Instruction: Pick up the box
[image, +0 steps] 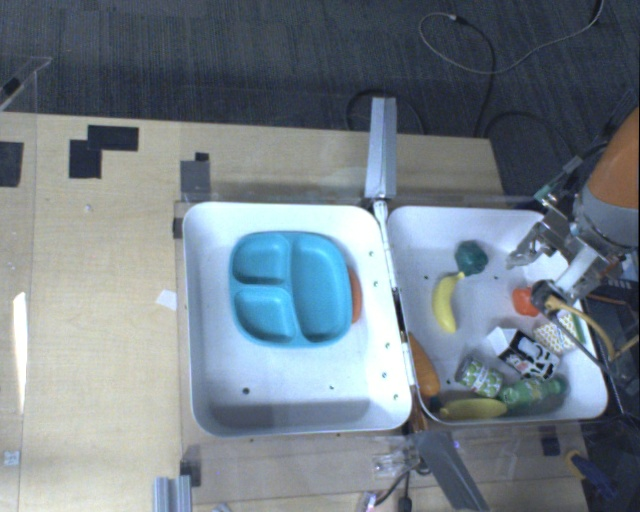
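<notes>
The box (527, 353) is small, black and white, and lies tilted in the front right part of the right bin (420, 235). My gripper (537, 274) hangs over the bin's right side, up and slightly right of the box and apart from it. Its fingers stand open with nothing between them. A small orange-red piece (524, 299) lies just below the gripper, between it and the box.
Around the box lie a green can (478, 377), green items (532, 392), a yellow banana (472, 408) and a patterned packet (556, 334). Another banana (445, 302) and a teal object (471, 258) sit mid-bin. The left bin (210, 330) holds a blue divided plate (290, 287).
</notes>
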